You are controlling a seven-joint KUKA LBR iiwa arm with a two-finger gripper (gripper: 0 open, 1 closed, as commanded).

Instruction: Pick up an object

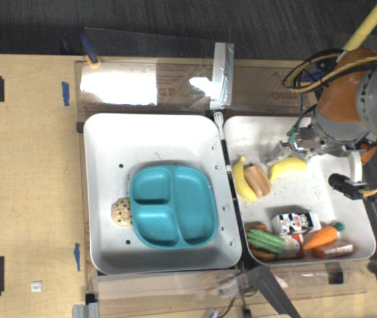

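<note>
Teal divided tray (173,206) in white left bin (102,138); tan speckled cookie (121,211). Right bin (248,134) white: yellow banana (243,183), orange carrot (322,236), green vegetable (265,239), black-and-white patterned box (294,222). Tan worktop (22,177), blue tape marks (65,93).

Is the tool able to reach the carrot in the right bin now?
Probably yes. The carrot lies uncovered near the bin's front edge, with open space above it; the tool is in the same bin, further back.

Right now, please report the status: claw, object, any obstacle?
Claw low in right bin, at yellow item. Grasp unconfirmed. Banana and hot dog beside it.
</note>
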